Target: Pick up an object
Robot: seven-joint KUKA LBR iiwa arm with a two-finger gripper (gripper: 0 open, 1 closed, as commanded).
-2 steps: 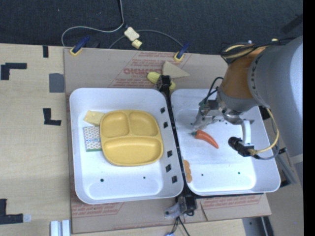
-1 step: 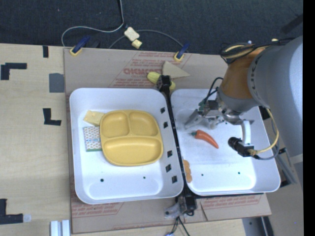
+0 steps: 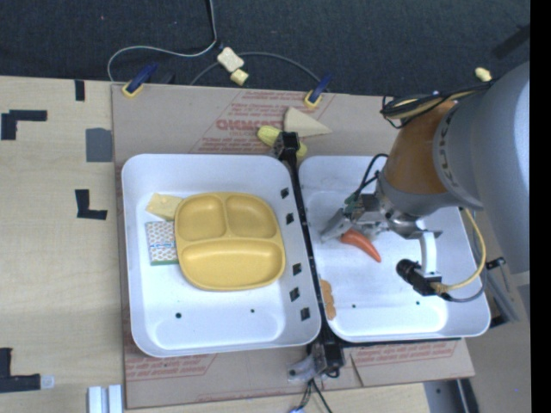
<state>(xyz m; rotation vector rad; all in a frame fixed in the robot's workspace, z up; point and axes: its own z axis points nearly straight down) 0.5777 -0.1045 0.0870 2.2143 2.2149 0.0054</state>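
Hand point(image 3: 346, 223) low in right bin point(image 3: 387, 321), orange carrot-like piece point(image 3: 365, 245) just beside it, grip state unclear

From my seat the arm point(image 3: 482, 144) runs off the right edge, so I can't see its upper part. Its wrist covers the gripper point(image 3: 344, 224), and I can't tell how the fingers stand. The orange thing point(image 3: 365, 246) is half tucked under it. The pale scrap point(image 3: 162, 205) and patterned piece point(image 3: 160, 242) lie partly behind the yellow tray point(image 3: 231, 241); I can't identify either.
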